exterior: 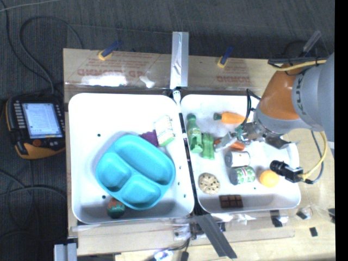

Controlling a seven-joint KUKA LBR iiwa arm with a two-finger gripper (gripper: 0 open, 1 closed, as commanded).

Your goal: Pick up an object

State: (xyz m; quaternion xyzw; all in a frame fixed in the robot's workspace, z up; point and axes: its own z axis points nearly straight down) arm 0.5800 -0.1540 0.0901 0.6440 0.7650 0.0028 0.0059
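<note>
The gripper (243, 135) hangs low in the right white bin (285, 200), just above a small orange and red toy (235, 144). I cannot tell how it is set. It should drop straight down and miss the grey can (237, 159) beside it.

Two bins side by side. Left bin (81, 145): sectioned tray (136, 170) in the middle, carton (165, 131) just behind it at the bin's right wall, small ball (115, 207) at the tray's front-left edge. Right bin (283, 200): bottle (192, 127) along the left wall w/ carrot (232, 117) to its right; two cans (239, 167) mid-bin – one behind the other; cookie (209, 182) front-left, chocolate bar (230, 202) at the front wall, round fruit (268, 178) right of the cans. Gripper (235, 140) sits above the cans' rear, near the carrot.
</note>
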